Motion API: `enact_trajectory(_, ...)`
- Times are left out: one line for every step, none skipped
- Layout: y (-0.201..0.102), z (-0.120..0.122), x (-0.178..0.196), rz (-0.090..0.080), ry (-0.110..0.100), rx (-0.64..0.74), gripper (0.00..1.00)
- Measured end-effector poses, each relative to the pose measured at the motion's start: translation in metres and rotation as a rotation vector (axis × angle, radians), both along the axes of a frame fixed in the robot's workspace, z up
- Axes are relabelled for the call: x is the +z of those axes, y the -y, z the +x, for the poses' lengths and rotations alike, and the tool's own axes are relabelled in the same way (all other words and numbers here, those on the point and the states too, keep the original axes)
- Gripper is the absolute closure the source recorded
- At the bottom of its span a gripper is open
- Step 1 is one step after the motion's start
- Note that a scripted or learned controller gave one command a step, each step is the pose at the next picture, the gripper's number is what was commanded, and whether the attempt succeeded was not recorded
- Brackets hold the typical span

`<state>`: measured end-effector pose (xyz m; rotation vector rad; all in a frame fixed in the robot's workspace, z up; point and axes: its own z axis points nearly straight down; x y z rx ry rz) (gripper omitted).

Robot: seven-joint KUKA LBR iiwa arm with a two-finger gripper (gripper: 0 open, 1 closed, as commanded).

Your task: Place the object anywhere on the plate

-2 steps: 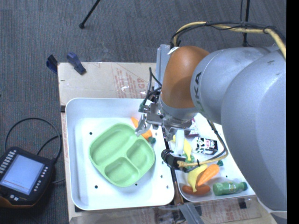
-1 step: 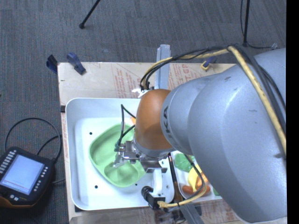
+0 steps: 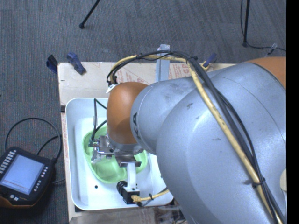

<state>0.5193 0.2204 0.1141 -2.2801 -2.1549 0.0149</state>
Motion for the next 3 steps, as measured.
enact_trajectory(0.006, 0.001, 0.007, -0.007, -0.006, -0.011, 1.00)
enact_trajectory(0.006, 0.003, -0.019, 0.004, 0.011, 0.093, 1.00)
enact_trajectory(-0.004, 0.052, 0.038, 0.004, 0.005, 0.273, 1.00)
